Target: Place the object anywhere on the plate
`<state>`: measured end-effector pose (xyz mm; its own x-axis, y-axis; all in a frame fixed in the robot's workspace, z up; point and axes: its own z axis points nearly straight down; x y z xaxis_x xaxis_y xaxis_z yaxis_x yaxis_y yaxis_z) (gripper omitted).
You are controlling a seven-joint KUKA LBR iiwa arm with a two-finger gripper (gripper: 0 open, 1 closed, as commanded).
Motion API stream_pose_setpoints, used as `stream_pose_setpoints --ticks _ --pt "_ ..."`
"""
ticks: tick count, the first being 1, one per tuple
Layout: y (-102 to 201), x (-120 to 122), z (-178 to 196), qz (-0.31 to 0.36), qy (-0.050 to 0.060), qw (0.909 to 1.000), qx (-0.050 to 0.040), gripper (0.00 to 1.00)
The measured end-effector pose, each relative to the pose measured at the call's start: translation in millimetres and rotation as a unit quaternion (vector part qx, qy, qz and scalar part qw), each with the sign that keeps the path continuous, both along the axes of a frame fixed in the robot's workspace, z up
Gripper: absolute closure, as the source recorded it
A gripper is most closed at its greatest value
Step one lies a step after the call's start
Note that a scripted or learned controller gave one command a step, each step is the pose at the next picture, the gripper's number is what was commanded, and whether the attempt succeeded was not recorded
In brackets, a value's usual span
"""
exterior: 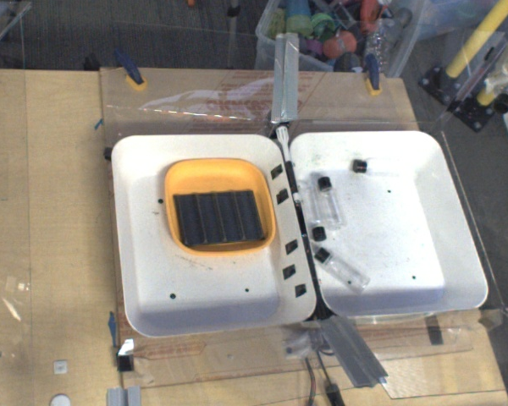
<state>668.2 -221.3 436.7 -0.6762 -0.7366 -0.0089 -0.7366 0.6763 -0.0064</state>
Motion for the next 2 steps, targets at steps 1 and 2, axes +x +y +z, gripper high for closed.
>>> stream_pose_setpoints --ticks 1,2 --pt "0.0 0.0 -0.5 0.155 0.000 0.9878 -0.0011 1.00" --pt "0.0 -0.2 -0.9 0.352 0.000 0.9361 -0.0023 1.00"
